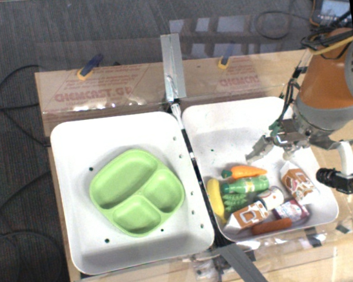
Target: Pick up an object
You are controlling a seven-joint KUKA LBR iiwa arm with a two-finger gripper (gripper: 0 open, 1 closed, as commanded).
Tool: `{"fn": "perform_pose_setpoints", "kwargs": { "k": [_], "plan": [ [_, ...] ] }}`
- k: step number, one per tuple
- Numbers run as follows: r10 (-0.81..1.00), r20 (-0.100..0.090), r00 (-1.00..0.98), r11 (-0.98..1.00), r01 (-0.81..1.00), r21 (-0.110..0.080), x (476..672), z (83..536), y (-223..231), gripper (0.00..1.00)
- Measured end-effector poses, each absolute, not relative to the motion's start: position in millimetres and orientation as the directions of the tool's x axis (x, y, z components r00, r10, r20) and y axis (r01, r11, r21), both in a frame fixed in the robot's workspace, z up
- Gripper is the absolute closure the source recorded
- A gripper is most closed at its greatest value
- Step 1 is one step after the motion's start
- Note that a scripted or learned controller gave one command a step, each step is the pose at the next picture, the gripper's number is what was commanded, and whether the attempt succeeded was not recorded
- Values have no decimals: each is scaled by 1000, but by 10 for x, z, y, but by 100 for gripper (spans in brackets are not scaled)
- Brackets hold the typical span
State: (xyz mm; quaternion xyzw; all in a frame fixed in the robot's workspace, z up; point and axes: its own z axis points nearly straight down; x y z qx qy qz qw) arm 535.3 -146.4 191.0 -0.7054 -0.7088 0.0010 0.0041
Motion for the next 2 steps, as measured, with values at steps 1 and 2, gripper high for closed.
{"fn": "perform_pose_setpoints", "kwargs": {
  "k": [1,2],
  "plan": [
    [994,0,-113,113,993,27,5121,1247,-2182,0],
    [994,0,-111,111,994,23,5103,1212,-2195,0]
  ]
}}
